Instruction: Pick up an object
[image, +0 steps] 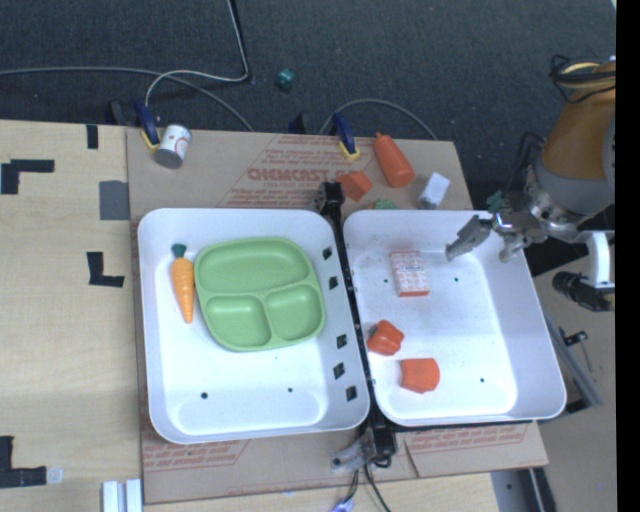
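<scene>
In the right bin (520, 330) lie a pale pink block (409, 273) near the back, an orange-red lump (385, 338) at the left side, and an orange cylinder-like piece (420, 375) near the front. My gripper (487, 240) hangs over the bin's back right corner, right of the pink block and apart from it. Its two fingers are spread, with nothing between them. The left bin (160, 330) holds a green divided plate (260, 292) and a toy carrot (182, 284).
Behind the bins on the cardboard lie an orange bottle-shaped toy (393, 160), a small orange piece (357, 185), a grey-white cube (435, 188) and a small can (173, 145). Clamps and cables run along the back edge. The arm's body (580, 150) stands at the right.
</scene>
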